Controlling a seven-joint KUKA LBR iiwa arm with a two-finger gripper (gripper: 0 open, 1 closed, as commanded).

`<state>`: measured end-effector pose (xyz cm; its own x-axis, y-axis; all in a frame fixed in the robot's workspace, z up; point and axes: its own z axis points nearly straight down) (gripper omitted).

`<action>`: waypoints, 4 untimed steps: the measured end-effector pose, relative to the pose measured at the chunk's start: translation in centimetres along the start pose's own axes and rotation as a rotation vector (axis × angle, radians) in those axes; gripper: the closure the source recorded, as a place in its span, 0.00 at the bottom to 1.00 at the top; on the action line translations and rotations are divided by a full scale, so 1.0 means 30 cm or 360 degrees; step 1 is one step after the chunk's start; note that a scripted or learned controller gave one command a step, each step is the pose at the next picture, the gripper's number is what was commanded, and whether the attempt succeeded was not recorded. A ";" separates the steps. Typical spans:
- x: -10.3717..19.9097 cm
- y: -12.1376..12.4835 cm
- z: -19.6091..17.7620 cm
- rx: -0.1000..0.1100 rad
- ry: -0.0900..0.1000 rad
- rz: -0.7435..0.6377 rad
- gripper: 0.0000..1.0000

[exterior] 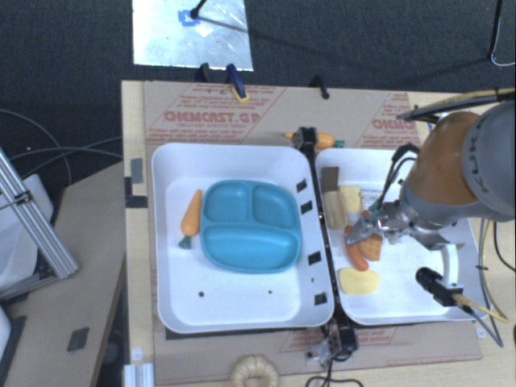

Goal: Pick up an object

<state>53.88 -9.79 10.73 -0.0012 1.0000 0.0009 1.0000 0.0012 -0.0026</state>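
Observation:
My gripper point(361, 230) hangs low in the right bin point(403, 301), at its left side, with the grey arm and its orange band point(443, 164) coming in from the right. Directly under it lie an orange-red toy food piece point(357, 256) and a ridged orange piece point(373, 249); whether the gripper touches either is hidden. A pale yellow piece point(358, 281) lies just in front of them. Behind the gripper are a brown bar point(332, 204) and a cream block point(350, 197).
The left bin point(185, 297) holds a blue divided plate point(250, 224) and a carrot point(191, 214) to its left. A small orange item point(323, 141) sits at the clamp behind the bins. A black arm attachment point(435, 285) hangs over the right bin's front right.

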 end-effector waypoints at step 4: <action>-0.009 0.023 -0.378 -0.0017 -0.0003 -0.0005 1.00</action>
<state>54.59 -10.06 22.08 -0.0046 1.0000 -0.0009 1.0000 0.0046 0.0081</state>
